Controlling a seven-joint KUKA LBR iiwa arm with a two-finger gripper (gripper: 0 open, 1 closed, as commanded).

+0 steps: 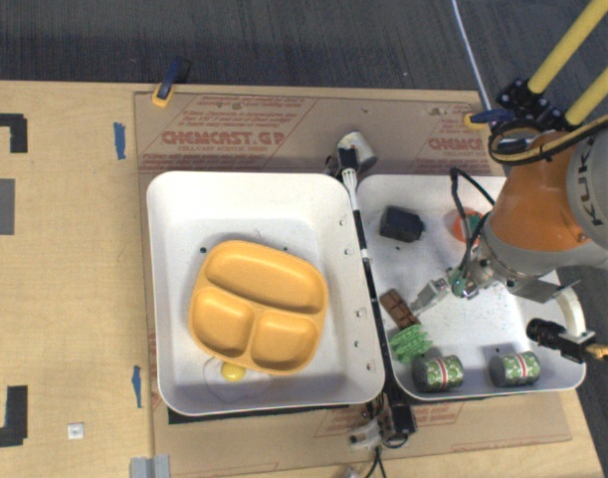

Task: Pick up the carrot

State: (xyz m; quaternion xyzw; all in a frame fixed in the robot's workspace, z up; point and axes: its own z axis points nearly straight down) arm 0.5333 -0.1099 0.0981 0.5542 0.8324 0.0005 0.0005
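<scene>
"As the arm (pixel 542 217) comes in from the right, where does the gripper (pixel 445 289) stand?" asks the clerk.

"Over the right bin (pixel 438 192), about its middle, low above the floor. One slim metal part points left, toward the brown bar (pixel 398 310)."

"Open or closed?"

"Cannot tell. The wrist hides too much of it. Nothing is seen held."

"Carrot?"

"A small orange piece (pixel 460 225) lies toward the back of the right bin, partly hidden behind the arm and a dark cable. It sits beyond the gripper and apart from it."

"Other contents of that bin?"

"A black block (pixel 402 225) near the back left, left of the carrot. The bar by the left wall, a green item (pixel 409 342) just in front of it. Two cans (pixel 438 371) (pixel 514 368) lie on their sides along the front edge, well apart from each other."

"Left bin (pixel 174 267)?"

"A yellow plate (pixel 256 305) with three compartments, apparently face down, fills the middle. A small yellow item (pixel 232 371) touches its front edge."

"Bench?"

"Both bins rest side by side on brown cardboard (pixel 234 132)."
</scene>
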